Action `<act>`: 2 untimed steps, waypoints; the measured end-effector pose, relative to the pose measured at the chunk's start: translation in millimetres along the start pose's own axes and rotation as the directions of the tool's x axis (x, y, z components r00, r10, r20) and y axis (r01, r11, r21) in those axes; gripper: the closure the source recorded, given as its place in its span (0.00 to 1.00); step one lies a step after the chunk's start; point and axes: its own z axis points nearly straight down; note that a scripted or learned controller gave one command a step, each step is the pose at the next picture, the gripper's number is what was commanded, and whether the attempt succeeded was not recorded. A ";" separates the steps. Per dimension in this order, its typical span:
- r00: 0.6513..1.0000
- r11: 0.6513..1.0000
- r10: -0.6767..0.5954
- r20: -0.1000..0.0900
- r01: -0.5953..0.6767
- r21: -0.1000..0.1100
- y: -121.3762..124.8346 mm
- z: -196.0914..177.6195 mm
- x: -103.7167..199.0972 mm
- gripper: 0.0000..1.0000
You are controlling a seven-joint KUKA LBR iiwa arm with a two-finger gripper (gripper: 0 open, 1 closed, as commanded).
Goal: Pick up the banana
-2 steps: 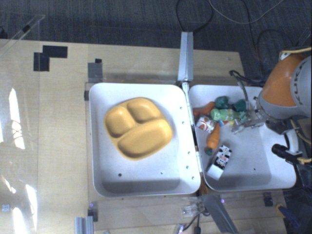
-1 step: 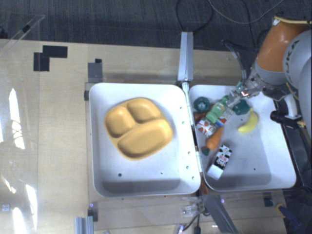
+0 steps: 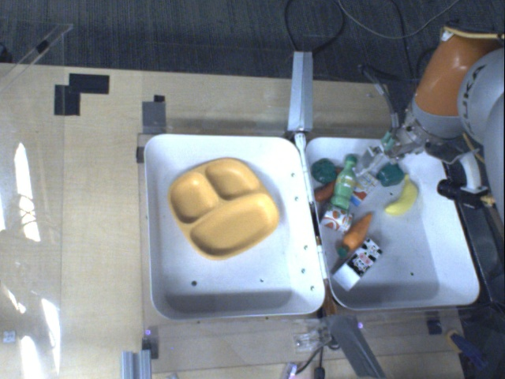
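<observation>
The yellow banana point(image 3: 402, 200) lies in the right bin point(image 3: 442, 279), near the middle of its far half. My gripper point(image 3: 379, 161) hangs low over the bin's far part, just up and left of the banana, by a teal object point(image 3: 390, 175). It is apart from the banana. The arm's orange band point(image 3: 450, 73) is above the bin's far right corner.
Left of the banana lie a green bottle point(image 3: 344, 183), a second teal item point(image 3: 323, 170), a small can point(image 3: 335, 220), a carrot point(image 3: 357, 232) and a black-and-white box point(image 3: 360, 262). The left bin point(image 3: 170, 287) holds a tan divided plate point(image 3: 224, 207).
</observation>
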 end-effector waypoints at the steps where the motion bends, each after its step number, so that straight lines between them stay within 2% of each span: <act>1: 1.000 1.000 -0.016 0.013 0.016 -0.023 -54.1 22.5 -29.3 0.00; 2: 0.975 0.975 -0.221 0.002 0.221 0.000 -124.5 42.2 -18.5 0.00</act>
